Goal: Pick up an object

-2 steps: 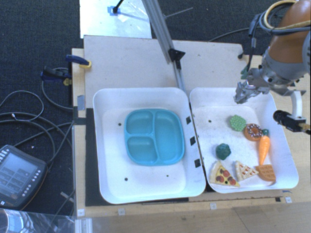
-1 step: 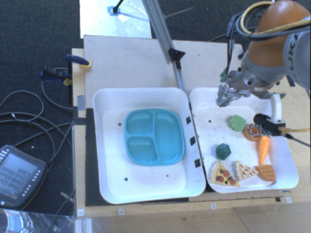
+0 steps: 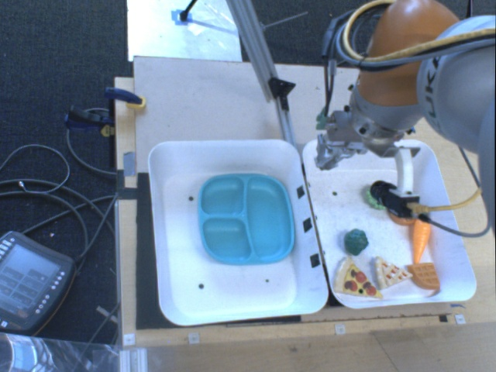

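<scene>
A handheld control pendant (image 3: 27, 273) was located on the dark floor, far to the left of the right bin (image 3: 457, 281). A blue clamp (image 3: 108, 107) was fixed at the edge of the counter (image 3: 194, 91), also well to the left of the right bin and further back. The left bin (image 3: 174, 285) was set directly against the right bin's left wall. A blue divided plate (image 3: 248, 219) with three compartments was laid flat in the middle of the left bin, near the right bin's left wall but apart from it.

The gripper (image 3: 332, 153) was positioned over the back left corner of the right bin. Whether it was open or closed could not be determined, and no object was seen in its grasp.

The remaining objects were all contained in the right bin. A pizza slice (image 3: 356, 277) was placed in the front left corner. A dark green broccoli piece (image 3: 356, 241) was placed just behind the slice, left of the bin's centre. A green item (image 3: 377, 201) was found near the bin's centre, partly hidden, and its kind could not be identified. A pale lattice-patterned wedge (image 3: 391, 272) was laid at the front wall, just beside the pizza slice. A carrot (image 3: 419, 242) was laid right of the bin's centre, its narrow end directed toward the front wall. An orange-brown piece (image 3: 425, 276) was placed near the front right corner, just beside the carrot's narrow end.
</scene>
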You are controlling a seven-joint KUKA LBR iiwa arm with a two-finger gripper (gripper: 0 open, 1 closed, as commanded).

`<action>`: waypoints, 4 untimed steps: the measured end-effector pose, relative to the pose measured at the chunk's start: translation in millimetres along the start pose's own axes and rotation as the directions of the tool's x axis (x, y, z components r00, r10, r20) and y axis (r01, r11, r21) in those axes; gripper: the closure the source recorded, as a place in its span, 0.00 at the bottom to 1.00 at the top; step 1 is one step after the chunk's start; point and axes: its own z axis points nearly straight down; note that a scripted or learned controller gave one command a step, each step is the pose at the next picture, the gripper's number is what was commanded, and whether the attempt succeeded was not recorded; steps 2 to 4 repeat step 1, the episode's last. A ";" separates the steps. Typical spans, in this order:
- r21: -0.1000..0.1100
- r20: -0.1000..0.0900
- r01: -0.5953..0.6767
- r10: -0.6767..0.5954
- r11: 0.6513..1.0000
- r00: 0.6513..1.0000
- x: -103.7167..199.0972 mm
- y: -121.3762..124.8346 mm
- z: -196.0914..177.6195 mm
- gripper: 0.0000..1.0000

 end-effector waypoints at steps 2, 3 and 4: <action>0.000 0.000 0.000 0.000 1.000 1.000 57.3 -3.6 -1.9 1.00; 0.000 0.000 0.000 0.000 1.000 1.000 57.3 -3.6 -1.9 1.00; 0.000 0.000 0.000 0.000 1.000 1.000 57.3 -3.6 -1.9 1.00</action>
